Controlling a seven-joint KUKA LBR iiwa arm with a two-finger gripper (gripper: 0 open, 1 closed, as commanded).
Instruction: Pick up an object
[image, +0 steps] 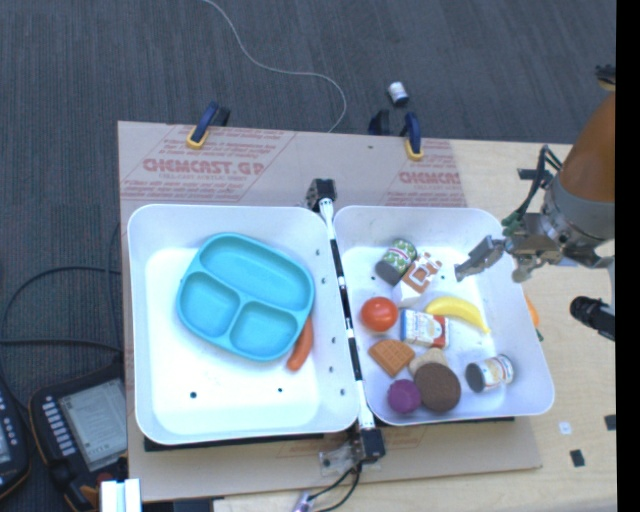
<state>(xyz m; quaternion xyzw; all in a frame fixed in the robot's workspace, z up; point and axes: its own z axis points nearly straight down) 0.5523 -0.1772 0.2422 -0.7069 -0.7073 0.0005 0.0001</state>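
Note:
My gripper (502, 262) hangs over the upper right part of the right bin (520, 400), fingers spread open with nothing between them. Below and left of it lies a yellow banana (458, 311). Further left are a green can (397, 258), a small red-and-white carton (425, 270), a red tomato (379, 313) and a white milk box (423, 327). Along the bin's front sit a waffle (391, 355), a brown cookie (437, 385), a purple fruit (404, 397) and a tin can (490, 373) on its side.
The left bin (150, 400) holds a blue divided plate (245, 296) with an orange carrot (300, 347) beside its right edge. A black-and-white rail (340, 290) divides the bins. Clamps (205, 124) grip the board's back edge.

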